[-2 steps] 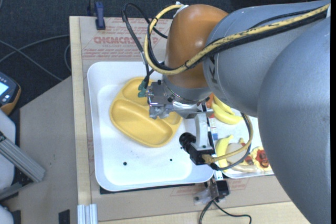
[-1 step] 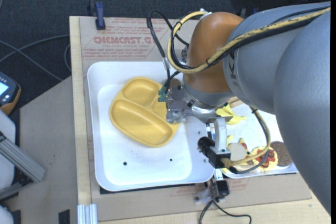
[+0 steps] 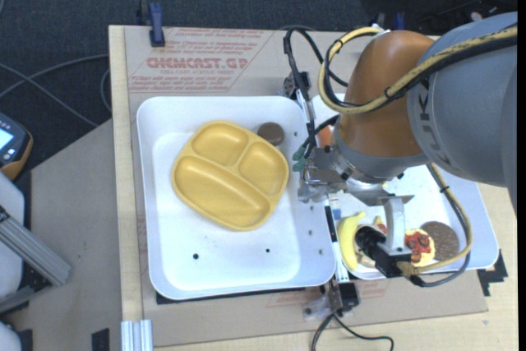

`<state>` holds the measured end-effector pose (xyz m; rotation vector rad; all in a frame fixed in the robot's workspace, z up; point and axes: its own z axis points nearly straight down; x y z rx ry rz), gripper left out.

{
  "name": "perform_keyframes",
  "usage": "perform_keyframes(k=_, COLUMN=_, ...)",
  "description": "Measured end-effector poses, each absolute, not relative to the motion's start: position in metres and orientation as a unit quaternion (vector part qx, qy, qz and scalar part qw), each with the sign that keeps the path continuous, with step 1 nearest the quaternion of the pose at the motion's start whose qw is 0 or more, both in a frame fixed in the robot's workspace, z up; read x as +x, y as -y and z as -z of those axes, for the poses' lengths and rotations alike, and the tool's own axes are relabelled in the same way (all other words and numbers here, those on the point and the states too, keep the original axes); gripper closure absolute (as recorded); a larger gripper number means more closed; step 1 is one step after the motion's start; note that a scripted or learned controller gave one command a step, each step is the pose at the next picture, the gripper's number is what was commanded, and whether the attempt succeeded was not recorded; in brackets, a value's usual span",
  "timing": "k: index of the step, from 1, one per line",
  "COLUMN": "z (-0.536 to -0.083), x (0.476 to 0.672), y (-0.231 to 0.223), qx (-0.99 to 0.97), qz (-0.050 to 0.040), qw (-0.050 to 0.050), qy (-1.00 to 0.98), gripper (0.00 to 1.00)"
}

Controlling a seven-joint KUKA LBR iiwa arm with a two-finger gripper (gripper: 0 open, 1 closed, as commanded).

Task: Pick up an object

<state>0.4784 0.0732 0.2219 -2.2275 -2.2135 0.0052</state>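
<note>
My gripper (image 3: 312,179) hangs low over the wall between the two bins, at the left edge of the right bin (image 3: 481,218). The grey arm and its orange band cover most of that bin. Just below the gripper lies a yellow banana (image 3: 350,239). Right of it are a red and yellow pizza-like toy (image 3: 419,243) and a brown round cookie (image 3: 445,237). A bit of something orange (image 3: 325,132) peeks out above the gripper. Nothing shows held in the gripper.
The left bin (image 3: 164,259) holds a yellow divided plate (image 3: 230,173) and a small brown round piece (image 3: 270,132) near its far right corner. A cardboard sheet (image 3: 197,62) lies behind the bins. A yellow cable loops over the wrist.
</note>
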Motion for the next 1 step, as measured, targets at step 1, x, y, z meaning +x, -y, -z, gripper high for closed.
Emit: perform_keyframes(k=1, z=-0.154, x=0.4764, y=-0.1864, qx=-0.703, qz=-0.0022, qw=0.004, qy=0.711, gripper=1.0)
